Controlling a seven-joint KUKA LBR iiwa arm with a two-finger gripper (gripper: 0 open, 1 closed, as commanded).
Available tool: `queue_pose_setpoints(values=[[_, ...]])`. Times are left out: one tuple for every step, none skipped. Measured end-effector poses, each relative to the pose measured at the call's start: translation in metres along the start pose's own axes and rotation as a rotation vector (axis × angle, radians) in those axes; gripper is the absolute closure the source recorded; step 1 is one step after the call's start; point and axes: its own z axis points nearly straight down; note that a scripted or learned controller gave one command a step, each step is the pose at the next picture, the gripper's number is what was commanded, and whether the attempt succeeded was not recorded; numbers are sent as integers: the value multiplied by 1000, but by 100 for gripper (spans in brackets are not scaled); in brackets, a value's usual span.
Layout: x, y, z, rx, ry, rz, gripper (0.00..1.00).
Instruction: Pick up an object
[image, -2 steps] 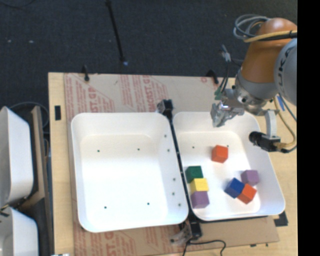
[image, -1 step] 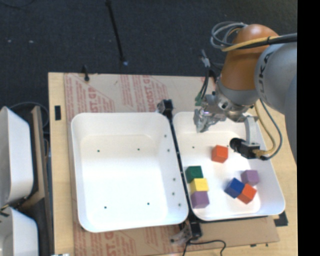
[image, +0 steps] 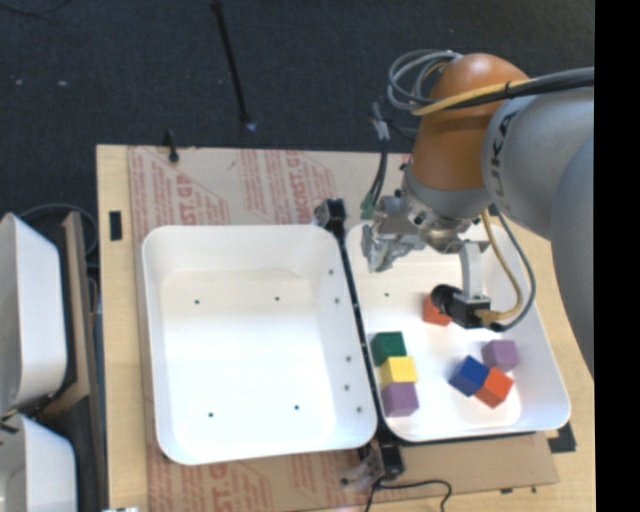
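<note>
The blocks sit close together, so a grab can go wrong. The green block (image: 388, 346), yellow block (image: 401, 370) and purple block (image: 400, 398) touch in a row near the wall between the bins. If the gripper (image: 385, 248) comes down on one, it may bump the next one or hit the wall, and the block may slip away. The blue block (image: 466, 375) and red block (image: 494, 388) touch too, with a pale block (image: 500, 354) just beside them, so the same can happen there. An orange block (image: 434, 311) is partly hidden by the robot's own parts, so it looks hard to reach.

The arm (image: 540, 150) reaches in from the right and bends down over the right bin (image: 445, 418). The gripper hangs over the bin's far left corner, apart from all the blocks. I see no block in it. I cannot tell if it is spread apart or pressed together.
</note>
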Motion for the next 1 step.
queue_pose_setpoints(values=[[42,-3,-2,0,0,0,100]])
